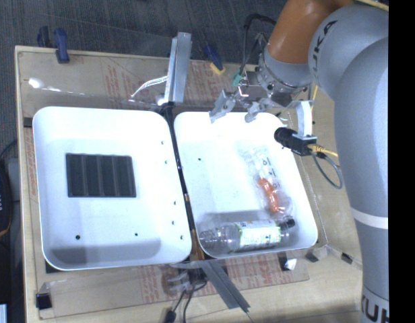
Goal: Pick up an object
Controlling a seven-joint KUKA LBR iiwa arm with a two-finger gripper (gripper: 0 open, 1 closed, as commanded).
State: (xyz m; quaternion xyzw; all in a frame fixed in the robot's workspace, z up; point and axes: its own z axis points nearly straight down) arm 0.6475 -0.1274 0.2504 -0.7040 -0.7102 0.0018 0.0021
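We see our claw [236,110] spread wide, holding nothing, at twelve o'clock of the right white bin [194,180]. Next we should reach down toward the clear plastic bottle [244,235] at six o'clock.

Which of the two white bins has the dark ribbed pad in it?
The left bin: the dark ribbed pad lies flat on its floor. The right bin holds a bottle instead.
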